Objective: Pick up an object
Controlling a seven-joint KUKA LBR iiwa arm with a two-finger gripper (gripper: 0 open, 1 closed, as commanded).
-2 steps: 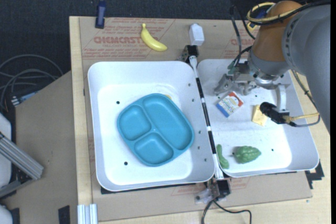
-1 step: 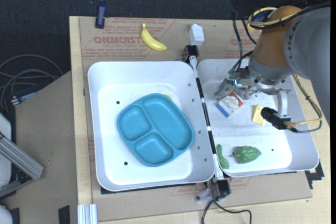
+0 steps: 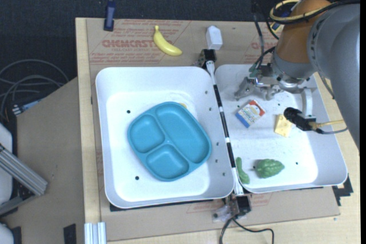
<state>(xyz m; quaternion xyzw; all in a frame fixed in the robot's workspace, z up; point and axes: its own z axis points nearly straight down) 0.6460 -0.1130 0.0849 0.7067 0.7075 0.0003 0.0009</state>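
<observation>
Hovering hand [image 3: 258, 87], fingers spread wide, holding nothing, above small packet [image 3: 250, 113], right bin [image 3: 320, 163]

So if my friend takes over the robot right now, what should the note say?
Tool: low over the right bin's far end, holding nothing I can see.
Right bin: small blue-and-red packet, yellow block, green leafy toy, green pod.
Left bin: blue divided plate.
Banana lies outside on the bench.
Done: nothing lifted.
Left: grab one object, perhaps the packet nearest.

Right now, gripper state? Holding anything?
Gripper: cannot be told whether open or closed. Nothing seen between its fingers; it sits above the small blue-and-white packet in the right bin.
</observation>
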